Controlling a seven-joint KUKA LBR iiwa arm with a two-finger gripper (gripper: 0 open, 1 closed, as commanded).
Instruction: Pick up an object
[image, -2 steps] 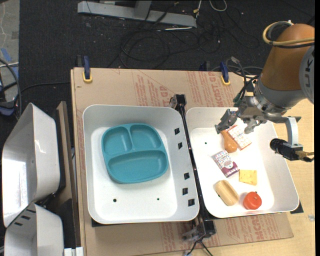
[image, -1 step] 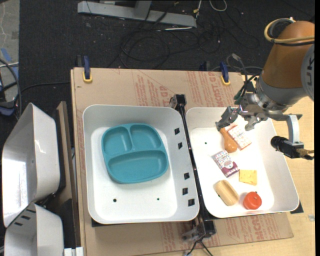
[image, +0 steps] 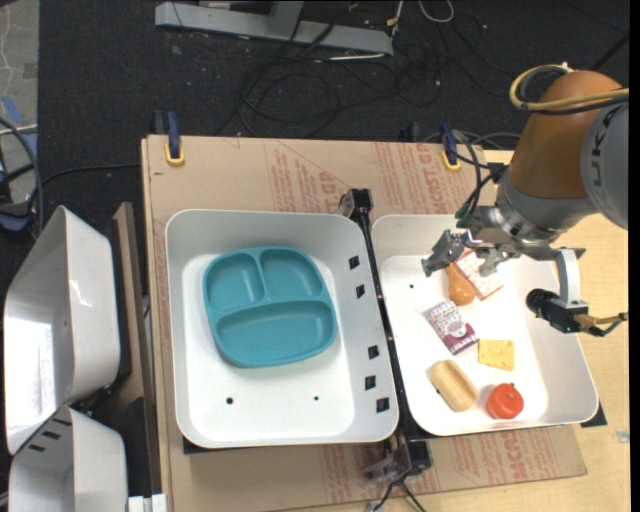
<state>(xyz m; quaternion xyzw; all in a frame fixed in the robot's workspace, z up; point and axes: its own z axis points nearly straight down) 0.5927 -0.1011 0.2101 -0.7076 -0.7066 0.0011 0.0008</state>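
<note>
My gripper (image: 466, 252) sits in the right bin (image: 570, 400), fingers spread, over an orange object (image: 461, 289) by a white card (image: 484, 284). Nothing gripped. Teal tray (image: 268, 305) in left bin (image: 190, 330).

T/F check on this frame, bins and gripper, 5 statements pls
1. The teal divided plate lies in the left bin. True.
2. The gripper is over the left bin. False: it is over the far end of the right bin, right by the orange item.
3. A yellow wedge lies in the right bin. True.
4. The red tomato-like item sits on the teal plate. False: it lies in the right bin, at the near end beside the tan bread roll.
5. The purple packet is in the left bin. False: it is in the right bin, between the orange item and the roll.
</note>
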